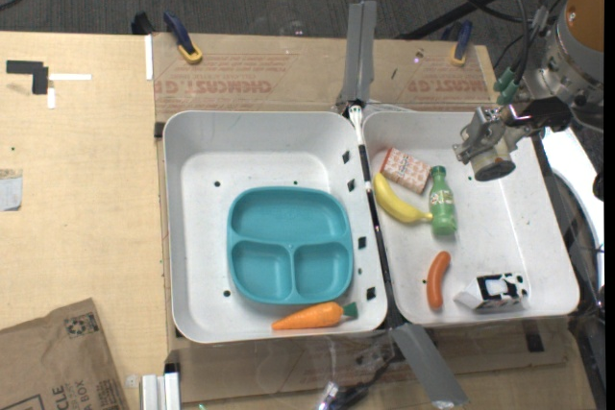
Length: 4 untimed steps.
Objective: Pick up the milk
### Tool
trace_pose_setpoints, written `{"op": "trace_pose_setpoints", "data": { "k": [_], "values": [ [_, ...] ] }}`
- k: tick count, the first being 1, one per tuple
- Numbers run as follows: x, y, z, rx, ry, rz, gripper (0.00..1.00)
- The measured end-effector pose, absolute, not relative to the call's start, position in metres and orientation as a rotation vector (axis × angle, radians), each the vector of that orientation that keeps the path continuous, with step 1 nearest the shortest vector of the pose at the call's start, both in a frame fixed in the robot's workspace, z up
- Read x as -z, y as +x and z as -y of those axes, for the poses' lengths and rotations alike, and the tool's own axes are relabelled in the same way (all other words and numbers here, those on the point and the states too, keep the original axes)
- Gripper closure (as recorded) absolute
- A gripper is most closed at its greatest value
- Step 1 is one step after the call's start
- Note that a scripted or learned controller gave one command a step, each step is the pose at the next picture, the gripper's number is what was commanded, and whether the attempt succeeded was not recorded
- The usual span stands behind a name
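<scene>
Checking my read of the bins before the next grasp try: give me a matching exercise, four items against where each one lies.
Items:
1. milk carton
2. carrot
3. banana
4. teal plate

Places:
A. left bin, middle
B. right bin, near right corner
C. left bin, near edge
D. right bin, beside the green bottle

Pairs: 1-B, 2-C, 3-D, 4-A

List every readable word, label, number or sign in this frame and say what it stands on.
"CHEMCAST, GE…", printed in red and seen upside down, on the sheet behind the bins.
"CLE" and "BOX", partly cut off, beside a recycling sign on the cardboard box at lower left.
Green bottle: label too small to read.
Milk carton: print blurred.
Red-and-white packet: print blurred.
</scene>
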<state>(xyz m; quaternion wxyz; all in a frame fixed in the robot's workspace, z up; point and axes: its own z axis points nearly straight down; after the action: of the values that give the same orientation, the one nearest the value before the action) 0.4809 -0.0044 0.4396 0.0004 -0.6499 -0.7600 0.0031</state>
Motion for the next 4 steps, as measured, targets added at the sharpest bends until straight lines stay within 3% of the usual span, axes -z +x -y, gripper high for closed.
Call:
{"op": "trace_pose_setpoints", "data": {
  "k": [1,2,3,4],
  "values": [
    [-0.439,0.481,0.004,-0.010,-2.041,2.387,0.00],
    [-0.334,0.480,0.046,-0.011,-1.943,2.464,0.00],
    [-0.250,0.479,0.123,-0.007,-1.747,2.604,0.00],
    [-0.207,0.478,0.195,-0.006,-1.954,2.451,0.00]
  ]
}}
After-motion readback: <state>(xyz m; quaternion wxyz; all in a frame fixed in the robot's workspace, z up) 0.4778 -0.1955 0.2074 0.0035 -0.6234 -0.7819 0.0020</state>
